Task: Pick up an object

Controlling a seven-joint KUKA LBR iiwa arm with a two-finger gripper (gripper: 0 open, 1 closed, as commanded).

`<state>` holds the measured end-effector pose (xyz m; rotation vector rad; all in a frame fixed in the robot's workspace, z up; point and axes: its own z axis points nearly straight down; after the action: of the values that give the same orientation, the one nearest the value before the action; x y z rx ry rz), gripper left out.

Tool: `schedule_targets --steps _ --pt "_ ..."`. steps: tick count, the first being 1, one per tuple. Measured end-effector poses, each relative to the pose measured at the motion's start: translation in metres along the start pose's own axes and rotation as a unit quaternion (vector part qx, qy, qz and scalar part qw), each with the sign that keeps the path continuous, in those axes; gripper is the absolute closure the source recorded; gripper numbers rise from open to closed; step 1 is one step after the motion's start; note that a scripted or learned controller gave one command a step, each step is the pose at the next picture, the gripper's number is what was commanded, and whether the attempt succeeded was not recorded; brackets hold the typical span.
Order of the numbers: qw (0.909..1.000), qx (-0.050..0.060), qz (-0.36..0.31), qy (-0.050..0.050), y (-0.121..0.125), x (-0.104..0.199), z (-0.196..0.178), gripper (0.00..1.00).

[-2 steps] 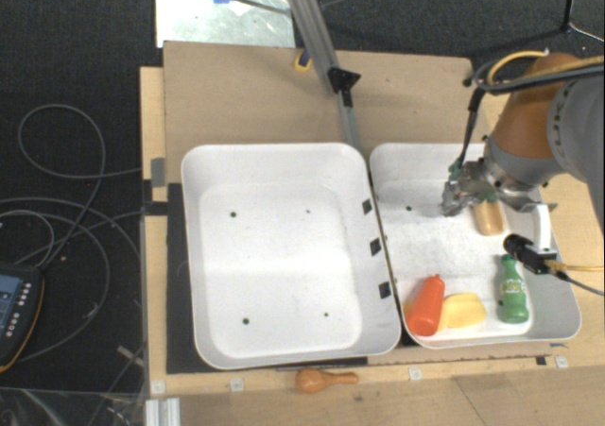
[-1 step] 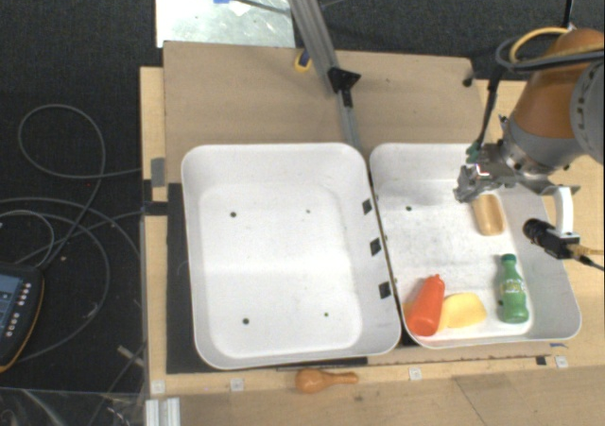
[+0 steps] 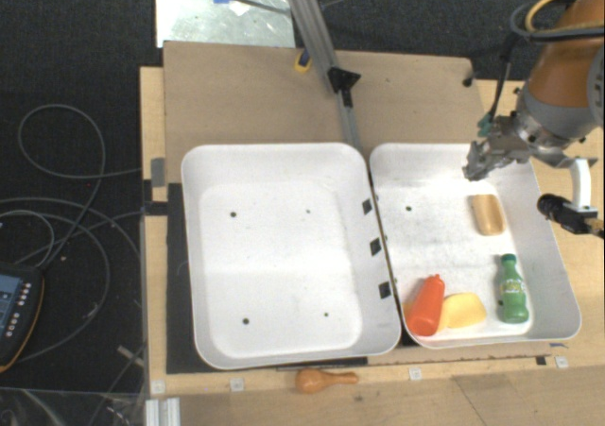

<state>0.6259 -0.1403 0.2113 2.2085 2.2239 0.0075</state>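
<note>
The gripper (image 3: 475,165) hovers just above the bread (image 3: 487,214); its opening I cannot tell. The bread looks light, soft; grasp across its narrow sides.

Just one camera is used here, mounted high above the bench (image 3: 284,93) and tilted down at a slant. Both white bins are taken in whole: the left bin (image 3: 203,254) and the right bin (image 3: 548,273), side by side mid-frame. It's set fairly far back, so dark floor (image 3: 76,37) is caught on the left and far side too. The arm (image 3: 567,75) is seen coming in from the right.
</note>
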Motion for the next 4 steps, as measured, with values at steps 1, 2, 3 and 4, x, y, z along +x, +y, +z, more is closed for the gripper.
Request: schedule_targets --steps 1,2,3,4 --pt "1.0 0.002 0.0 0.0 0.002 0.0 -0.027 1.0" --pt "1.0 0.003 -0.002 0.002 0.005 0.051 -0.036 1.0" --pt "1.0 0.004 -0.002 0.002 0.006 0.111 -0.024 1.0" --pt "1.0 0.003 -0.002 0.002 0.005 0.164 -0.033 1.0"
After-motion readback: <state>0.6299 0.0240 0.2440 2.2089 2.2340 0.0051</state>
